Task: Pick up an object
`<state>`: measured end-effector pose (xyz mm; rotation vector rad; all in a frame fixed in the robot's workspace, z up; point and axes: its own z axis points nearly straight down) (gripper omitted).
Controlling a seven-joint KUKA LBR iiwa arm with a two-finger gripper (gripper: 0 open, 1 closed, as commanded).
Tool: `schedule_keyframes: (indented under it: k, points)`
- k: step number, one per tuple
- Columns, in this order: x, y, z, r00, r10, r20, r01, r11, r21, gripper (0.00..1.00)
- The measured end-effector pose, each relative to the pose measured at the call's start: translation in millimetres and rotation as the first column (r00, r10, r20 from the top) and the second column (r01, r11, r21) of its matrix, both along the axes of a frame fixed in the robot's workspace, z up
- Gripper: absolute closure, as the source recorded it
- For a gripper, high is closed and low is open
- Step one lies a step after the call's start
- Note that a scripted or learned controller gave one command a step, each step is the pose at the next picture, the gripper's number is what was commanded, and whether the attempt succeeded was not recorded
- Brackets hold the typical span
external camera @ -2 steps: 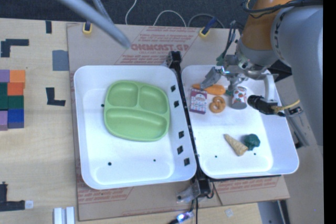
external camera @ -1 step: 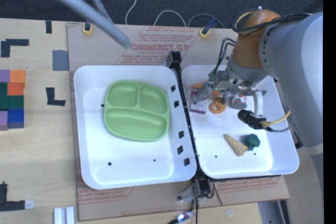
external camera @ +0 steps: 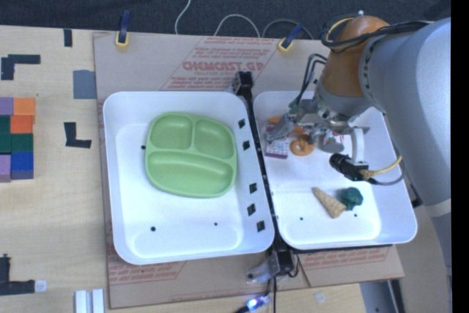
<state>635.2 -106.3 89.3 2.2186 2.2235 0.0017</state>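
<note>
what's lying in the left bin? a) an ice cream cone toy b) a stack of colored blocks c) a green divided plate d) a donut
c, the green divided plate lies flat in the left bin, while the cone toy sits in the right bin and the colored blocks rest on the bench outside both bins.

One camera looks down at a slant from above the near side of the bench (external camera: 51, 231), set back enough to take in both white bins (external camera: 121, 231), with the arm (external camera: 410, 91) entering from the right.
</note>
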Motion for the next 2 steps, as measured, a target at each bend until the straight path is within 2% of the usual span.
schedule_keyframes:
  k: [1,2]
  points:
    - [2.9,-0.3,13.3,1.0,0.001,0.011,-0.001,1.0,-0.003,1.0]
    - [1.6,2.6,53.9,1.0,0.0,-0.003,0.0,1.0,0.0,1.0]
